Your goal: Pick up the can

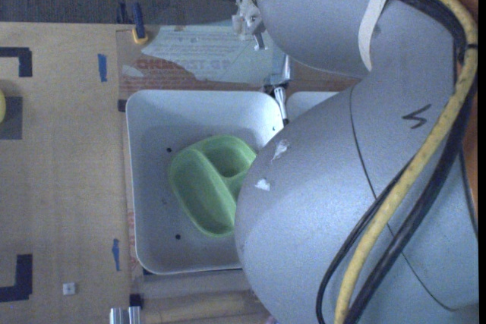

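The grey arm (364, 148) bulks across the right half of the camera view and covers most of the right bin (311, 99). A light green divided dish (209, 182) lies in the left white bin (152, 133), near its middle. The arm's lower body overlaps the dish's right edge in the picture. No can shows among the visible things; whatever lies under the arm is hidden.
A tan bench top (61, 163) with blue tape marks runs along the left. Clear plastic sheeting (201, 57) lies behind the bins. A yellow cable (425, 163) runs along the arm.
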`<state>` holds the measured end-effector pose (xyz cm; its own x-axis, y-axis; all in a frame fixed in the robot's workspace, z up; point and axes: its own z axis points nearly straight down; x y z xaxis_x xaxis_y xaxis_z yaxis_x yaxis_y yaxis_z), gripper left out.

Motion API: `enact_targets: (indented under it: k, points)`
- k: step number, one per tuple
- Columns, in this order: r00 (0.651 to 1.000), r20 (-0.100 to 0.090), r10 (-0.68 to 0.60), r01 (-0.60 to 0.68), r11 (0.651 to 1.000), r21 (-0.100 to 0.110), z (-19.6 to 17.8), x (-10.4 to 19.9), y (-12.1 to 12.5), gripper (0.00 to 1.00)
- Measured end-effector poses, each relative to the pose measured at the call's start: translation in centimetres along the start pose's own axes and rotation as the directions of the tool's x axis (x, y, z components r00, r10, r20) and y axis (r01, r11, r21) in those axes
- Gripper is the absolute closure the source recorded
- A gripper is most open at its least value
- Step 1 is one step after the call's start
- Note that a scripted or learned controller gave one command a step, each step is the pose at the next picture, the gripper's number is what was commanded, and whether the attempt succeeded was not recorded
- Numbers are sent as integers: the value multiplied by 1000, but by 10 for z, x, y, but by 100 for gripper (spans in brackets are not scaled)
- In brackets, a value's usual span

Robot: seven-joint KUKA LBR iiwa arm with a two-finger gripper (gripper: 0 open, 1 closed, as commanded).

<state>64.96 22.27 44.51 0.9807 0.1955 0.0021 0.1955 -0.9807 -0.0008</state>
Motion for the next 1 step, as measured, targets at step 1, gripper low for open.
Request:
enact_targets:
  k: [1]
  points:
    - [1000,-1,2,-2,1000,0,-10,0,1,100]
